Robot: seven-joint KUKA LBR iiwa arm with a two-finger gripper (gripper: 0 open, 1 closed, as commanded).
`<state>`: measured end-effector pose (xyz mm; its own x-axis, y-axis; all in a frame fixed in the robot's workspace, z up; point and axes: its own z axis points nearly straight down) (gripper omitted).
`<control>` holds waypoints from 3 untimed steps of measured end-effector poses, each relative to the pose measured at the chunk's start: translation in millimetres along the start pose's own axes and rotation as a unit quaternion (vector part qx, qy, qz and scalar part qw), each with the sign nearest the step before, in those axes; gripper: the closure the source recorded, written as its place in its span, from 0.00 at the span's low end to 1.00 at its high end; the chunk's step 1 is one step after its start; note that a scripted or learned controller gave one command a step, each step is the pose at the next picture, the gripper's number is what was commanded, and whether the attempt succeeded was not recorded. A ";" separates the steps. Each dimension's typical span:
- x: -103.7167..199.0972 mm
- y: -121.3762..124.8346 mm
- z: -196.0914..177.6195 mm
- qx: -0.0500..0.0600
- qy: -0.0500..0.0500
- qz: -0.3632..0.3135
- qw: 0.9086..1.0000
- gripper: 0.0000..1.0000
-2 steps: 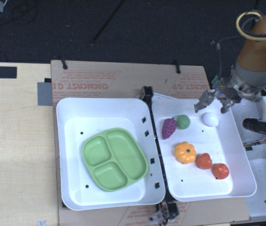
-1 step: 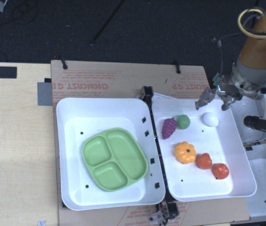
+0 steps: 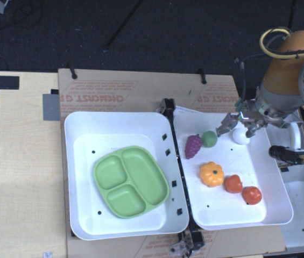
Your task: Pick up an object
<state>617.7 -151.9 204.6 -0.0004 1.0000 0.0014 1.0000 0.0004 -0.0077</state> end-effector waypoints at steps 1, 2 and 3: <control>-1.3 6.7 61.0 0.000 0.000 0.000 1.000 0.00; 0.1 6.3 114.3 -0.001 0.000 0.001 1.000 0.00; -0.6 7.0 101.1 -0.002 0.000 0.002 1.000 1.00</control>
<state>623.9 -152.4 103.4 0.0031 1.0000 0.0007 1.0000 -0.0031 -0.0034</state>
